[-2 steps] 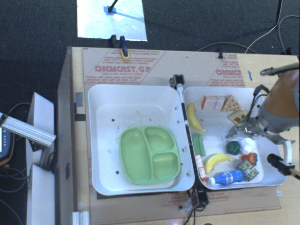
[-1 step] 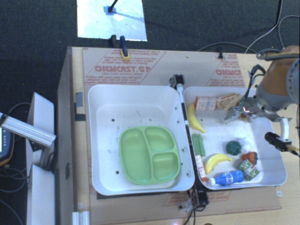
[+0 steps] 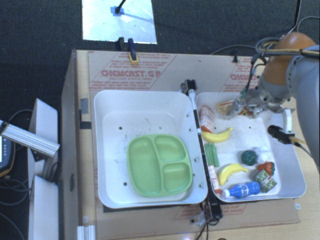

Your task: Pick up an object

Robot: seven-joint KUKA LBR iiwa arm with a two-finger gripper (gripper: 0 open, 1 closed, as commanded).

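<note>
Gripper low at right bin back edge, bananas nearby

Bench — two white bins (side by side)

Dark carpet floor; shiny metal sheet on it.

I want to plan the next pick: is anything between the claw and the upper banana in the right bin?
Nothing visible stands between them. The claw is at the far end of the right bin, and the upper banana lies nearer the camera, with bare bin floor between. A red-and-white packet lies beside that path.
</note>
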